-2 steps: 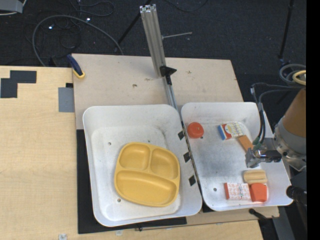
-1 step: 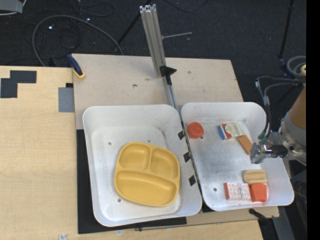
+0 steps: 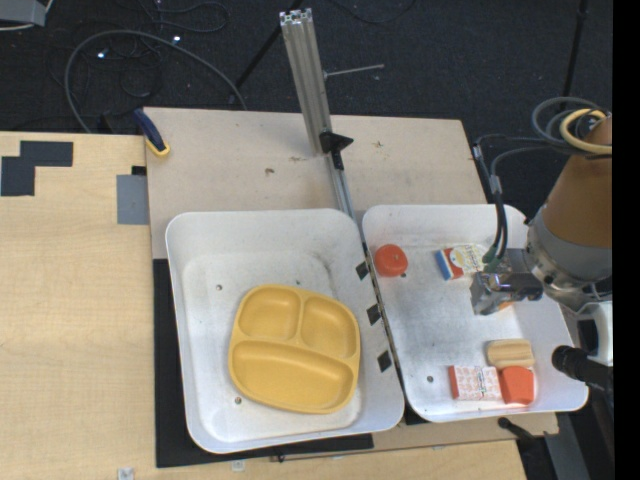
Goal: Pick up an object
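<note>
In the right bin [image 3: 430, 368] lie several small objects: a red-orange round piece [image 3: 391, 260] at the upper left, a small white, blue and red carton [image 3: 459, 262] near the top, a tan bread-like block [image 3: 508, 353], and a red and white packet [image 3: 473, 383] with an orange block [image 3: 517, 385] beside it at the bottom. My gripper [image 3: 493, 299] hangs over the right side of this bin, just below and right of the carton and above the tan block. Nothing shows between its fingers.
The left bin [image 3: 200, 258] holds a yellow divided plate [image 3: 296, 348]. An aluminium post [image 3: 308, 78] rises behind the bins. Black clips [image 3: 372, 313] sit along the seam between the bins. Cables lie on the dark floor at the back.
</note>
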Robot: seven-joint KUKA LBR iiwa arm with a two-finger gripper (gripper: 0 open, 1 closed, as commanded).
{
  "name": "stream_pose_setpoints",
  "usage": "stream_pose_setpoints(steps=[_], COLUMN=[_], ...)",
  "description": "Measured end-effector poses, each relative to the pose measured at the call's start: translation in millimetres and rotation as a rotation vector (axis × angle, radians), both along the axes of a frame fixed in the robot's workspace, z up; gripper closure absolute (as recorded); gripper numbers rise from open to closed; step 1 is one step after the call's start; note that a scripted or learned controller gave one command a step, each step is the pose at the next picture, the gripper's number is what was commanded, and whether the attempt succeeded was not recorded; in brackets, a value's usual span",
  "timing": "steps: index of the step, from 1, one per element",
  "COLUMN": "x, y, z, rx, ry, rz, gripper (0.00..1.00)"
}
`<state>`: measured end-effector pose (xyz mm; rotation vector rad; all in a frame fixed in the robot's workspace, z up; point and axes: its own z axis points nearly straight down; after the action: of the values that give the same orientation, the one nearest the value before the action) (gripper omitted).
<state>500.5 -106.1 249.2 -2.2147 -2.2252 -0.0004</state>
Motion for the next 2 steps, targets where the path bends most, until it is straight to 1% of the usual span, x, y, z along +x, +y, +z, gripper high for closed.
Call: stream_pose_setpoints(steps=[2], x=[44], y=[114], z=[-1], rx=[0.000], ry=[0.001], rz=[0.002], gripper=[1.00])
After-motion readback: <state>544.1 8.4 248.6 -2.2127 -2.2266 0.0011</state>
